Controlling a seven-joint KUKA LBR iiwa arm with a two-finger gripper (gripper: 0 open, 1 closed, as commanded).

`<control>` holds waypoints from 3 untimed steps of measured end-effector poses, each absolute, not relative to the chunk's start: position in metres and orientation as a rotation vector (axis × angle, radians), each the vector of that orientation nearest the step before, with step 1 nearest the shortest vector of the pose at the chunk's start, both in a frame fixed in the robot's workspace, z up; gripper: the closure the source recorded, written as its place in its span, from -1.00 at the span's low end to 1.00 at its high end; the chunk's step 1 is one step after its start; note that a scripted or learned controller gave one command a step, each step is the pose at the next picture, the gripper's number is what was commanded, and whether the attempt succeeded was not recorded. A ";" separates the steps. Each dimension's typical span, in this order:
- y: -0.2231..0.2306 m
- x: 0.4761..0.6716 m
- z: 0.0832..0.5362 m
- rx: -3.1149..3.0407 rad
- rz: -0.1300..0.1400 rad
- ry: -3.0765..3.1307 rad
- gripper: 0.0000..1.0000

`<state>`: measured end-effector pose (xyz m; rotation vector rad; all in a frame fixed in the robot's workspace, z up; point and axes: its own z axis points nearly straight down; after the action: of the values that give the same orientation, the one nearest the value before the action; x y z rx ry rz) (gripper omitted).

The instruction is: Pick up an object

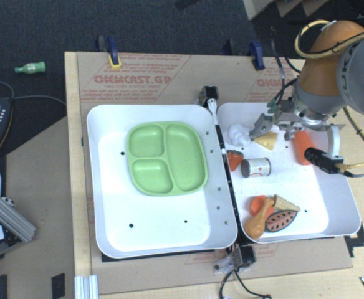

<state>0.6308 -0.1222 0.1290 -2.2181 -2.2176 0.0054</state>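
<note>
The gripper (275,124) hangs low over the far part of the right bin (341,213), its jaws partly spread with nothing between them, just above a yellow wedge (267,141). The step looks like the descent toward a grasp; next the jaws need to drop around the wedge and close, clear of the white lump (238,134) and can (255,166) beside it

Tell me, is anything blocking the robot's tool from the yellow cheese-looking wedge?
Nothing visible does. The tool hangs right over the pale yellow wedge in the right white bin. A small white crumpled object lies just left of the wedge, and an orange cylinder lies to its right, both beside it.
</note>
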 end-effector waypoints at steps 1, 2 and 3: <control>-0.121 0.630 0.081 -2.217 0.006 -2.218 -1.00; -0.122 0.632 0.096 -2.222 -0.001 -2.222 1.00; -0.119 0.638 0.141 -2.224 -0.006 -2.226 1.00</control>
<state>0.6376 -0.1191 0.1406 -2.2242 -2.2264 -0.0058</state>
